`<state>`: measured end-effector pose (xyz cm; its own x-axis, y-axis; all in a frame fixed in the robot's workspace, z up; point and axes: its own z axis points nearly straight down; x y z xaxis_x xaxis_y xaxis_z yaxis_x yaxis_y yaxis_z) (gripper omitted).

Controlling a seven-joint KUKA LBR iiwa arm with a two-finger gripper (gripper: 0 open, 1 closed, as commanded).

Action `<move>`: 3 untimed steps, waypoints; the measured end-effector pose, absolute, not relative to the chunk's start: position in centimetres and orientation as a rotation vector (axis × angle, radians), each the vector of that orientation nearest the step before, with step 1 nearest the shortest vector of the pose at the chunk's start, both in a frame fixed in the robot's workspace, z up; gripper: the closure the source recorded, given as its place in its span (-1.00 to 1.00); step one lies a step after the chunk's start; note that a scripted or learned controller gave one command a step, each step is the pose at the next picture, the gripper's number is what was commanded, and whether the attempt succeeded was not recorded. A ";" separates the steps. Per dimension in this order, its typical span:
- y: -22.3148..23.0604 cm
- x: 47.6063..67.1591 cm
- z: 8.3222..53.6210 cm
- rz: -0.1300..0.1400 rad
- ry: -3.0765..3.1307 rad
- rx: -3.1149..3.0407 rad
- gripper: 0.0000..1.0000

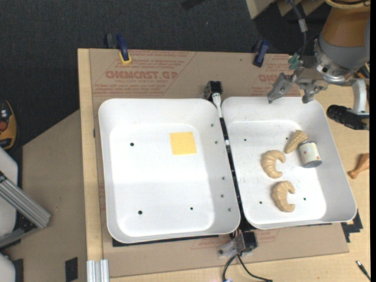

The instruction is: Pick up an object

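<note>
Four things in right bin: three croissant-shaped pieces (273, 163), (284, 195), (295, 140) and a small metal cylinder (309, 154), all in the right half of the frame.
Left bin (117, 216): one yellow square (183, 143), flat, upper middle.
My claw (292, 90): spread wide, holding nothing, hovering at the upper right over the far rim of the right bin (252, 113).
Doing it well: I'd pick the middle croissant, which lies apart from its neighbours, and close across its narrow curve.
Risk: the upper croissant touches the cylinder, so a grab there may nudge both.
Hard to see: my arm is cut off at the top edge; the height above the desk (88, 98) is unclear.
</note>
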<state>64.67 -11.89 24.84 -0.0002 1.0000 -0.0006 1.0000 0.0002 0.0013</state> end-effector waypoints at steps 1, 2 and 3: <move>-11.4 61.9 8.9 -0.016 2.231 2.233 -1.00; -10.3 55.9 8.3 -0.007 2.226 2.229 -1.00; -9.4 50.9 8.4 -0.005 2.225 2.229 -1.00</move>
<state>50.91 -9.40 8.42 0.0018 1.0000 0.0028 1.0000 -0.0018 -0.0076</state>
